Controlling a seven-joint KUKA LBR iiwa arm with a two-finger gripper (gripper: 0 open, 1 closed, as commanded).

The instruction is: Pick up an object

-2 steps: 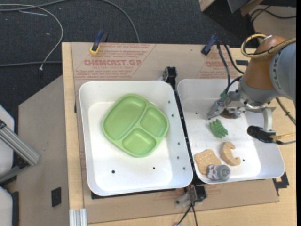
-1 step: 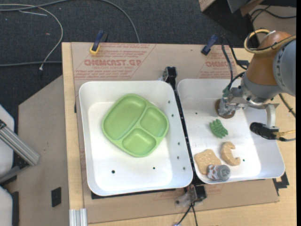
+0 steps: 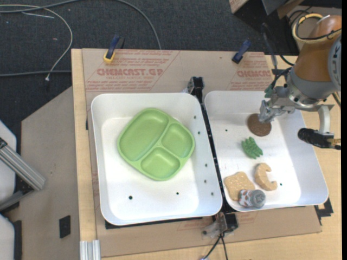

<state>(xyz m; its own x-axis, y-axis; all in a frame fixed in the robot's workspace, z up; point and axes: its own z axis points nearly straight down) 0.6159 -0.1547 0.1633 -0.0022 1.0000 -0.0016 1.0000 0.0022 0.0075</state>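
End effector (image 3: 267,114) low in right bin (image 3: 309,167), brown round disc (image 3: 258,125) directly under its tip — touching, grip state can't tell

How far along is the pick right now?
Done: the gripper is low in the right bin, right above the brown round piece. In hand: nothing visibly gripped; the piece lies on the bin floor. Left: grasp and lift it. The green leafy item lies untouched.
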